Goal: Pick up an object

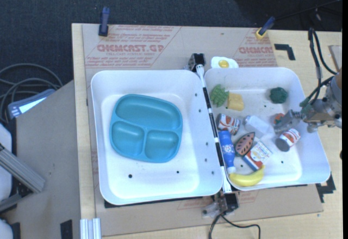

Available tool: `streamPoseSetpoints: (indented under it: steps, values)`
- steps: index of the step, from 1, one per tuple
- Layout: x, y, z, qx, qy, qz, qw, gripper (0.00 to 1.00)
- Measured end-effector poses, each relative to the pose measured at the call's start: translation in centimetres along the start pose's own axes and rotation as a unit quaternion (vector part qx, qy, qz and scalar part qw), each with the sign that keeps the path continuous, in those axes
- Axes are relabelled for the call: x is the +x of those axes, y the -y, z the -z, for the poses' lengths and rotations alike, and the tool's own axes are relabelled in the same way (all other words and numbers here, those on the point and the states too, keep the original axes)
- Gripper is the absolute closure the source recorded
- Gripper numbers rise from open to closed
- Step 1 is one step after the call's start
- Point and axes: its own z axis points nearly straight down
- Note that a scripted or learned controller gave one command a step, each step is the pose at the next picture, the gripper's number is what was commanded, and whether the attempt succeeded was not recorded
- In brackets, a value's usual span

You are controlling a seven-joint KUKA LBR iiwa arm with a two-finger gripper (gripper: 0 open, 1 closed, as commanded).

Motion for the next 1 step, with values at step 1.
streamPoseSetpoints:
  steps: [1]
  values:
    - [-3.81, -5.71, -11.96, -0.001, 0.001, 0.0, 1.0, 0.0]
